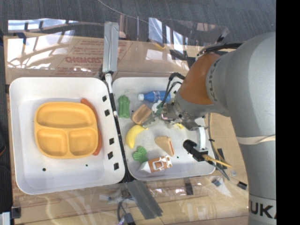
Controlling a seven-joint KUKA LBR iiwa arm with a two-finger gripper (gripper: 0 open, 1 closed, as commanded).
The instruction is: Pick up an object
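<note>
- Your end effector (pixel 160 112) is down inside the right bin (pixel 140 86), with the grey arm (pixel 234 78) reaching over that bin's right half.
- It sits between the blue bottle (pixel 152 96) and the brown bread-like piece (pixel 141 114), close to both. From this angle you cannot tell whether it touches either one.
- The wrist hides the business end, so you cannot tell how far open the end effector is, and nothing can be seen in its hold.
- Judged from that, the pick is not yet done: every object in view lies on the bin floor and none is raised.
- The other candidates in the right bin are the green pepper-like toy (pixel 123 106) by the left wall, the yellow banana (pixel 134 135), the tan wedge (pixel 165 145), the small green piece (pixel 139 154) and the orange-and-white carton (pixel 159 164) near the front edge.
- The left bin (pixel 23 125) carries a yellow divided plate (pixel 65 128) on an orange tray (pixel 97 142), well apart from the end effector.
- What is left, as you should read it: close on the bottle or the bread-like piece, then lift it clear of the bin.
</note>
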